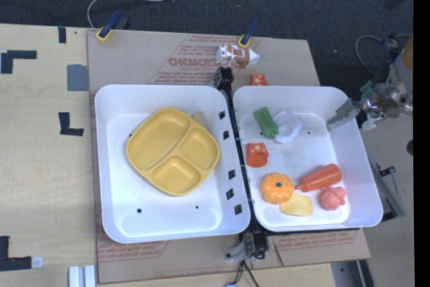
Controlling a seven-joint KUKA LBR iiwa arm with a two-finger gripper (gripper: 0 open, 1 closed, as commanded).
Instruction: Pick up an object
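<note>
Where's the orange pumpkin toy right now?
The pumpkin toy lies in the right bin, toward its near-left part, just below the red pepper and beside the yellow piece, with the carrot to its right.

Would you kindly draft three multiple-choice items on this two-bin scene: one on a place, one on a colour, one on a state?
1. Where does the yellow divided plate lie?
A. left bin
B. right bin
C. on the cardboard

2. What colour is the pumpkin toy?
A. green
B. orange
C. white

3. Where is the gripper relative to the right bin?
A. at the bin's right rim, apart from the toys
B. touching the pumpkin toy
C. over the left bin

Answers: 1 A, the plate rests inside the left bin. 2 B, it is orange with a small green stem. 3 A, it sits by the right rim with no toy at it.
</note>
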